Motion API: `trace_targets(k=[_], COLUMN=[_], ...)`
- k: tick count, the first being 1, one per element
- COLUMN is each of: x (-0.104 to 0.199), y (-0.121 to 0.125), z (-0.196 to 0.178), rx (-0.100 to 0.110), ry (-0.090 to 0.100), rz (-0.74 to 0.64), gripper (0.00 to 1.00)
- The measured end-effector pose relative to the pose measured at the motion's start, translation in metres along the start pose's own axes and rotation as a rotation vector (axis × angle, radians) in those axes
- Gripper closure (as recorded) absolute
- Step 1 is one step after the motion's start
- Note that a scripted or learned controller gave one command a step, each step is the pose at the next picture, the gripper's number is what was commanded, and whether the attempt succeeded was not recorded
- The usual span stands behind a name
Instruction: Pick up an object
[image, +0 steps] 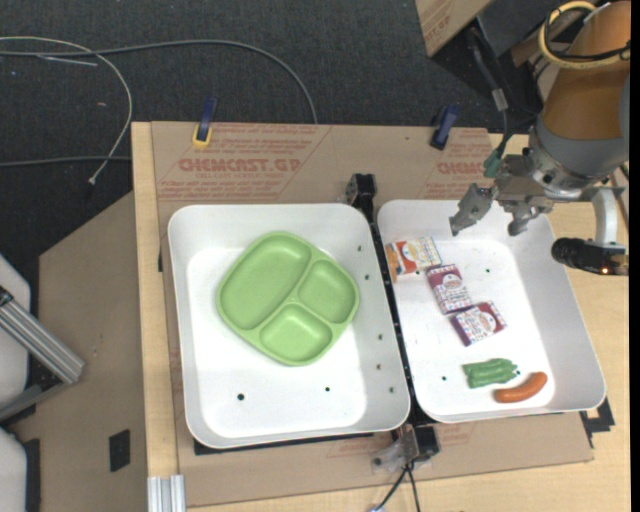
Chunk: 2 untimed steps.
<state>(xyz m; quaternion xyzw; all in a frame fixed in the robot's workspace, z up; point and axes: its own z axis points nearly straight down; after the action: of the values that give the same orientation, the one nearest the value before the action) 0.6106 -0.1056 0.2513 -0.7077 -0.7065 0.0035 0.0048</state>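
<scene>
the jaws (492, 211) are standing wide and holding nothing, hovering over the upper edge of the right bin (575, 330) in the upper right of the frame; the candidates are lying below them: three small packets (450, 288) down the bin's middle, a green pepper (489, 373) and an orange sausage (520, 388) just beside each other near the lower edge; judging from this, the flat packets are risking a slip, and the close pair a double grab; the green divided plate (288, 297) is sitting in the left bin (200, 400).
</scene>
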Motion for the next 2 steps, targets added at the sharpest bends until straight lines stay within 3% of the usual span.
trace_targets(k=[1, 2], x=[0.000, 0.005], y=[0.002, -0.006], z=[-0.006, 0.041], rx=[-0.010, -0.006], ry=[-0.001, 0.000], rz=[-0.002, -0.002], gripper=[0.00, 0.00])
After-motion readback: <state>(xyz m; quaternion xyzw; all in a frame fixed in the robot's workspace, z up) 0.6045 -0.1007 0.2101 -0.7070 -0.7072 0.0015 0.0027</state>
